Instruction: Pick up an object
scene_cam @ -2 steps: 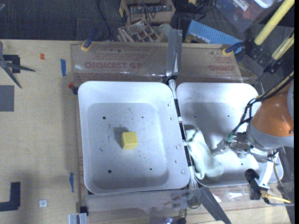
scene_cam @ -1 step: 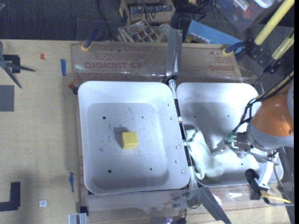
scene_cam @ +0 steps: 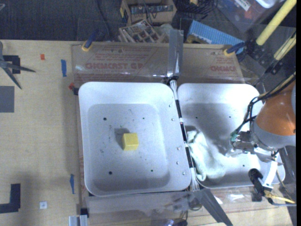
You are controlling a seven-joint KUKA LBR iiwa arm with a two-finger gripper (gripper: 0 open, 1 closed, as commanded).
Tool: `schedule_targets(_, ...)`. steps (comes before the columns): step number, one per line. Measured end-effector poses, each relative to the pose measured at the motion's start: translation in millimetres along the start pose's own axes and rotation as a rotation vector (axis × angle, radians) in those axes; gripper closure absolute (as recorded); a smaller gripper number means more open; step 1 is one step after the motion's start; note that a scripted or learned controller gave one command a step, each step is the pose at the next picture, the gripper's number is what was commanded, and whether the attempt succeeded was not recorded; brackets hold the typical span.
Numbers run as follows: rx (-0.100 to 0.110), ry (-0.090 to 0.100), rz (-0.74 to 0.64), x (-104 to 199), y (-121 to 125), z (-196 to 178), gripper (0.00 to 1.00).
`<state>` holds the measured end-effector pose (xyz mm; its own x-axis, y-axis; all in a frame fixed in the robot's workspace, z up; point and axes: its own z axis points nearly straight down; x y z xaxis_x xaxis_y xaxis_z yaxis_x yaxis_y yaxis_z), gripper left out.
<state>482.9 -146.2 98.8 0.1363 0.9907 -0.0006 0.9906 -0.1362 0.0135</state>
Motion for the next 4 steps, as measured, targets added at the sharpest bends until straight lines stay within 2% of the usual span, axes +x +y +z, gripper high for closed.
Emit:
schedule_targets(1, 0.012, -0.002, 0.219, 27, -7, -38, 1.00)
schedule_targets(2, 0.015, -0.005, 0.633, 49, -9, -100, 1.00)
schedule_targets(3, 0.014, -0.007, 0.895, 113, 29, -195, 1.00)
schedule_targets(4, 0.017, -0.010, 1.230, 112, 0, -143, 1.00)
